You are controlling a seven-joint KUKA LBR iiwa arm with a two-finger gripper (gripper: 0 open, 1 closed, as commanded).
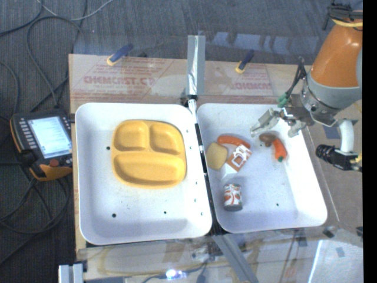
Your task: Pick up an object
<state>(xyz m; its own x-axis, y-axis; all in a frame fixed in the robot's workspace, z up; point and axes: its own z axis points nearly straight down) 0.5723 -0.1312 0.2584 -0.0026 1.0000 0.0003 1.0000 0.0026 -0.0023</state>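
Observation:
My gripper [277, 124] hangs over the far right part of the right bin [306, 211], open, with nothing between its fingers. Just below it lie a small brown piece [268, 138] and an orange carrot-like piece [280, 150]. To their left are an orange sausage [233, 140], a white and orange carton [239, 157] and a pale yellow lump [215, 155], all close together. A small can [232, 196] stands alone nearer the front.
The left bin [94, 217] holds a yellow divided tray [149, 153]. A metal post [195, 63] rises behind the wall where the bins meet. A handheld pendant [44, 140] lies off the bench at the left. The arm's orange band [339, 55] looms at the right.

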